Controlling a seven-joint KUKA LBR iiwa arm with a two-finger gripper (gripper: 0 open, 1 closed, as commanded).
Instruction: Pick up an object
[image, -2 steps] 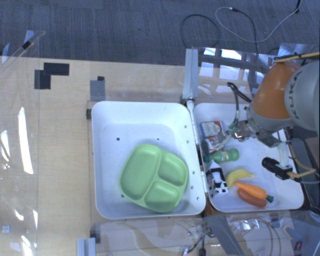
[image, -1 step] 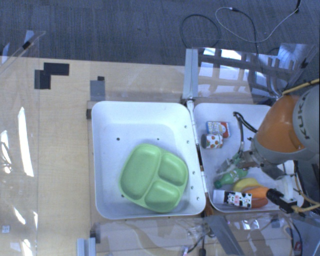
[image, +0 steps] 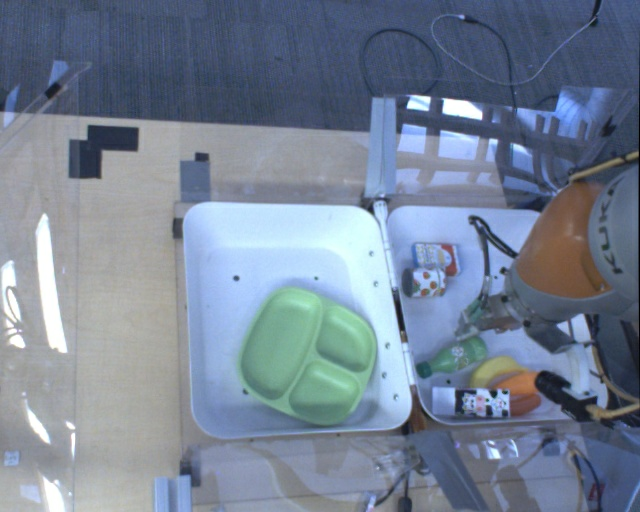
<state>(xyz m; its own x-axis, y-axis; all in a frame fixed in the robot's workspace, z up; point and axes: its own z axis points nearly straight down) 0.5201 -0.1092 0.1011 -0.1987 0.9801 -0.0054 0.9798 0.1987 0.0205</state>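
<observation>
Pale wooden counter (image: 120, 300) is carrying two shallow white bins set side by side, rims touching. Left bin (image: 215, 260): one green divided plate (image: 310, 355) is lying flat towards the near right corner, alone, wide and low, which is probably offering little for a pinch. Right bin (image: 450, 225): a small red-and-white carton (image: 436, 256) and a white cup with orange spots (image: 425, 283) are standing close together by the dividing wall. Nearer the front, a green bottle (image: 455, 356) is lying on its side, with a yellow piece (image: 495, 369) and an orange piece (image: 520, 385) touching beside it and a black-and-white carton (image: 483, 402) lying along the front wall. Grey arm with orange band (image: 565, 255) is reaching in from the right over this fuller bin. The tool (image: 487, 315) is hanging just above and beside the green bottle, likely because that is the pick being attempted. Whether the tool is spread or pressed together cannot be told at this slant. Nothing is showing in its grip, so the pick is judged not yet made. The crowding near the front wall is risking a nudge instead of a grasp.
</observation>
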